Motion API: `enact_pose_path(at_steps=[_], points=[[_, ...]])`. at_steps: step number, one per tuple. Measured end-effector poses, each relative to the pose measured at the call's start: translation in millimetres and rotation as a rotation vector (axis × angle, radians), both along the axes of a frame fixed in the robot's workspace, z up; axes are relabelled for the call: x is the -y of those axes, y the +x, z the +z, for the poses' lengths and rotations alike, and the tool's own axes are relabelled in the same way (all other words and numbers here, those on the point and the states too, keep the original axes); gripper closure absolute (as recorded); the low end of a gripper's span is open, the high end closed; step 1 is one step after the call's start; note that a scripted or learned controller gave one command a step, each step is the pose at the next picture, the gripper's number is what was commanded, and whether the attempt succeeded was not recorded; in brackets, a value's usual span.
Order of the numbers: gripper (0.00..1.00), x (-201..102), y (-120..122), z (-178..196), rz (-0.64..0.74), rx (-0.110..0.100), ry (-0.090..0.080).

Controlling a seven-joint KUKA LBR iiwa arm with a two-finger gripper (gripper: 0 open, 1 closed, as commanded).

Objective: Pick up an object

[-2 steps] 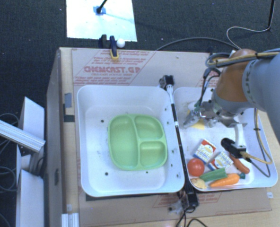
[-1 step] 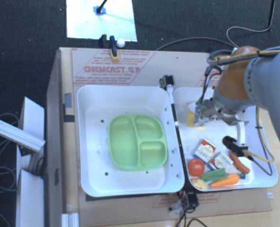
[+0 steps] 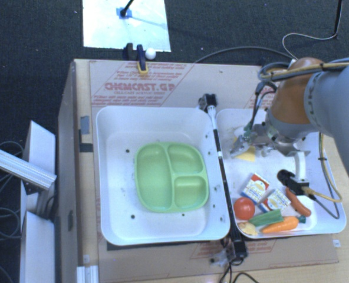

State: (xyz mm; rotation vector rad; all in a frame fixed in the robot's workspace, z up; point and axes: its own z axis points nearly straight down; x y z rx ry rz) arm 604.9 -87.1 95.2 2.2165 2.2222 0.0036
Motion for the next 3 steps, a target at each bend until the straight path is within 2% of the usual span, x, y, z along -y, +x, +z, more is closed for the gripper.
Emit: enact_pose_path(at_steps=[1, 2, 3], points=[[0.0, 22, 28, -11, -0.002, -0.002, 0.0], [1.0, 22, 29, 0, -0.001, 0.001, 0.0], [0.0, 22, 29, 0, 0.0, 0.001, 0.0]])
